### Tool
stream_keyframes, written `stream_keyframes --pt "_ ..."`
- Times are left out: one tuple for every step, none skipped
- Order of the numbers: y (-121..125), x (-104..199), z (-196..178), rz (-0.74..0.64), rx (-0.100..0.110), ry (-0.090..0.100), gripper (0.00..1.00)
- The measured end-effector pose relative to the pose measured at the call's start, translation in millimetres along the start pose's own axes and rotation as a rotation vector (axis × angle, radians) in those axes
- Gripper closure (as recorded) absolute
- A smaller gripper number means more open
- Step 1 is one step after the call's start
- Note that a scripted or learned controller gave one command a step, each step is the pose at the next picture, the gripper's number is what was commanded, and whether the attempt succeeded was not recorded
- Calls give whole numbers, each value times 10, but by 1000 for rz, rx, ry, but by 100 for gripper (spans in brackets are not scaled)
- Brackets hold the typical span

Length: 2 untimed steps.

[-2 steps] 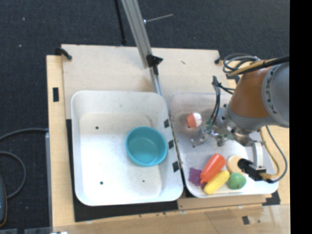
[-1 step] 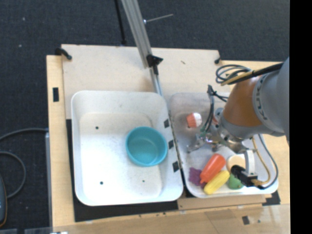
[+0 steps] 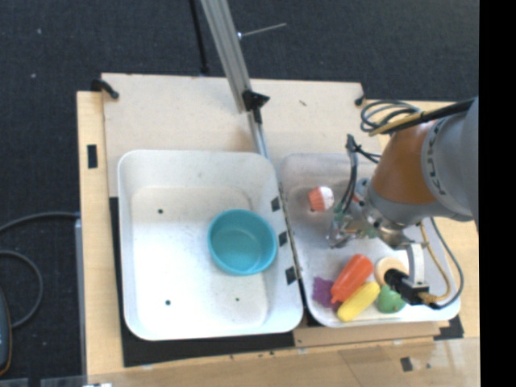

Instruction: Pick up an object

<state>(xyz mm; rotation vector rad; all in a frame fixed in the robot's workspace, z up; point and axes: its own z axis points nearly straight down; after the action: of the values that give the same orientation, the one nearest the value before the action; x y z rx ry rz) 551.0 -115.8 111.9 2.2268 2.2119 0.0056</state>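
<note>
two white bins (image 3: 137,216) sitting on a bench, arm reaching into the right one.
gripper (image 3: 348,230) is hovering above toys like the orange carrot (image 3: 352,274); grip state unclear, nothing lifted yet.

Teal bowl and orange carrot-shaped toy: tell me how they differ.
The teal bowl is round, hollow and open-topped; the orange carrot-shaped toy is long and tapered. The bowl is far larger than the toy. The bowl sits alone in the left bin; the toy lies in the right bin, crowded against a yellow toy and near the gripper. Both rest untouched in white bins.
</note>
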Motion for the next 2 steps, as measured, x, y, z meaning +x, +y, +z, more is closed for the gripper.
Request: stream_keyframes --pt "44 88 -577 -11 -3 -1 100" --pt "162 101 -1149 -11 -3 -2 100"
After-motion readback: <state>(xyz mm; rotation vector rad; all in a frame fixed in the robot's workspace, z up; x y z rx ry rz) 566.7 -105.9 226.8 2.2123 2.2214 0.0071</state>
